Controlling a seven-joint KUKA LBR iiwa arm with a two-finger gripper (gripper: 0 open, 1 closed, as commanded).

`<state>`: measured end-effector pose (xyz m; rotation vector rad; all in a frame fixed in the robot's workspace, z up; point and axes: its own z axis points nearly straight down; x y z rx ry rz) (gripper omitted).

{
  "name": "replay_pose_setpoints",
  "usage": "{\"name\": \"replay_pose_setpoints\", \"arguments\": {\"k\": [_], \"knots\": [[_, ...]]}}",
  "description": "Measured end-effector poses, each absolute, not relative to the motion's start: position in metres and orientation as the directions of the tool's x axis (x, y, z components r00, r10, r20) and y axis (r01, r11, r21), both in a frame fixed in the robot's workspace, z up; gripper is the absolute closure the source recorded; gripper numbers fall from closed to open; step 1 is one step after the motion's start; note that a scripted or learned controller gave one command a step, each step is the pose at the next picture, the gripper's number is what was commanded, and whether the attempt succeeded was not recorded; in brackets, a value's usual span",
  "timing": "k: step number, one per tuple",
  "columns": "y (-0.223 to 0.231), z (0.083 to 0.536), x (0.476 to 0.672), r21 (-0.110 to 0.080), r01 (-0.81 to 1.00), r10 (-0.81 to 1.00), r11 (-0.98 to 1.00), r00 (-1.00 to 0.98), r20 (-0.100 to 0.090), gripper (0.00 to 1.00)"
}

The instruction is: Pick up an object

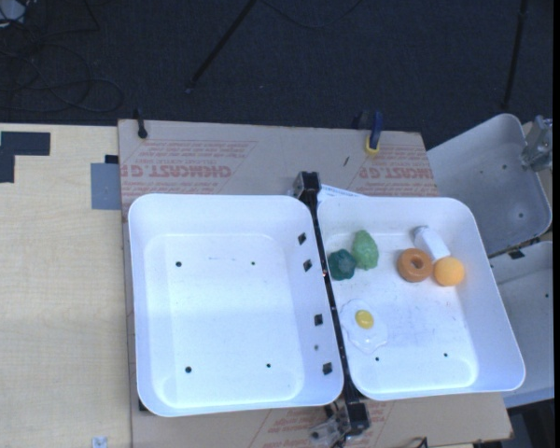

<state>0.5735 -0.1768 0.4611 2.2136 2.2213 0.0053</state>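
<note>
Six small toys sit in the right bin (490, 334), none yet lifted.

From its left wall rightward: dark green lump (342, 265), green piece (365, 248), flat fried egg (364, 323), ring-shaped donut (413, 265), white tube (433, 243), orange ball (448, 271). All look light; the donut seems easiest to pinch across its rim. The gripper's state cannot be told.

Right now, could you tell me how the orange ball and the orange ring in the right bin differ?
The orange ball is a solid round shape, while the orange ring has a hole through its middle. The ball is a brighter, yellower orange; the ring is a duller, browner orange. The ball lies nearer the bin's right wall, the ring just to its left. Both sit side by side in the right bin, close to a white cylinder.
</note>
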Motion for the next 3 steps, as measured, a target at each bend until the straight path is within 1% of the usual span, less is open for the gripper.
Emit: {"name": "replay_pose_setpoints", "arguments": {"k": [1,2,3], "knots": [[-0.1754,0.4923,0.5434,0.000,1.000,1.000,0.000,0.000,0.000,1.00],[-0.1752,0.4906,0.5444,-0.002,1.000,1.000,0.001,-0.001,0.000,0.00],[-0.1752,0.4906,0.5444,-0.002,1.000,1.000,0.001,-0.001,0.000,0.00]]}}
